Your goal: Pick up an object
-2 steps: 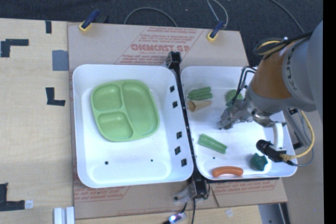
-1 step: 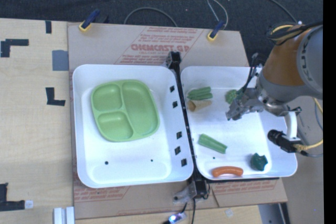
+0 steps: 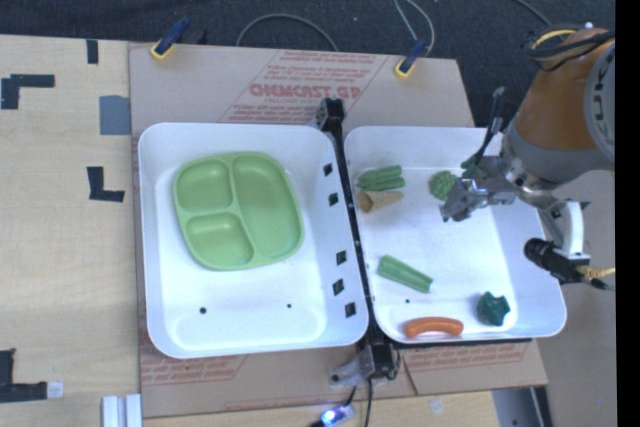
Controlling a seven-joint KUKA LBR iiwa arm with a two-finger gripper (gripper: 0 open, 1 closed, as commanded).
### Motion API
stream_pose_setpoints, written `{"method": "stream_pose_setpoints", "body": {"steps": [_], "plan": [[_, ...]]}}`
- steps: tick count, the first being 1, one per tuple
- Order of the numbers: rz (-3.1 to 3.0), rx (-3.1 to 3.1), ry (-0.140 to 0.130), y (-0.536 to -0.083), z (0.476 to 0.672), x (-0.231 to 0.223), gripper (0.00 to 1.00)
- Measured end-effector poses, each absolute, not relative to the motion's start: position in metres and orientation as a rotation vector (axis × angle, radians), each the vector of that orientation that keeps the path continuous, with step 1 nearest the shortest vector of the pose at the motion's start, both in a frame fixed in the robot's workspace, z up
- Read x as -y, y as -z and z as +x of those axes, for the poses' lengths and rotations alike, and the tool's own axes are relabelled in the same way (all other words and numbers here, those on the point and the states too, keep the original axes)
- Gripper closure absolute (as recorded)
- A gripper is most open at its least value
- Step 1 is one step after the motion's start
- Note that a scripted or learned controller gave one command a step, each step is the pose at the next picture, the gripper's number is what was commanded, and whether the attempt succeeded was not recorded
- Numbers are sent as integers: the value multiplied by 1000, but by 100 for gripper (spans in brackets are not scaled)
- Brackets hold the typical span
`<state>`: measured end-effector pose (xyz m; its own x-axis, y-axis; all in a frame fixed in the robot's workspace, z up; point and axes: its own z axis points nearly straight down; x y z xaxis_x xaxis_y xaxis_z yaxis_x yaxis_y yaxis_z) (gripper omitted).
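Observation:
My gripper [image 3: 458,205] hangs over the upper right part of the right bin [image 3: 520,327], coming in from the right. A small bumpy green piece [image 3: 441,183] lies just up and left of it, close to touching. Further left lie a ridged green piece [image 3: 380,178] and a tan piece [image 3: 379,201] side by side. A green stick [image 3: 404,272] rests in the middle of the bin. An orange sausage-shaped piece [image 3: 434,326] and a dark green piece [image 3: 492,308] sit by the front wall.
The left bin [image 3: 160,315] holds a light green divided plate [image 3: 238,209]. A black divider [image 3: 345,215] runs between the bins. Clamps and cables lie on the cardboard behind the bins. The arm's grey and orange body [image 3: 560,115] stands over the right bin's right edge.

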<state>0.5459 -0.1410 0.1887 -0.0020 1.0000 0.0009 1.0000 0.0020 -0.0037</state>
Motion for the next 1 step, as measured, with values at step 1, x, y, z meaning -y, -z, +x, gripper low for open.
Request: {"method": "stream_pose_setpoints", "body": {"steps": [1], "plan": [[-2217,2222,-4,-233,547,141,100]]}}
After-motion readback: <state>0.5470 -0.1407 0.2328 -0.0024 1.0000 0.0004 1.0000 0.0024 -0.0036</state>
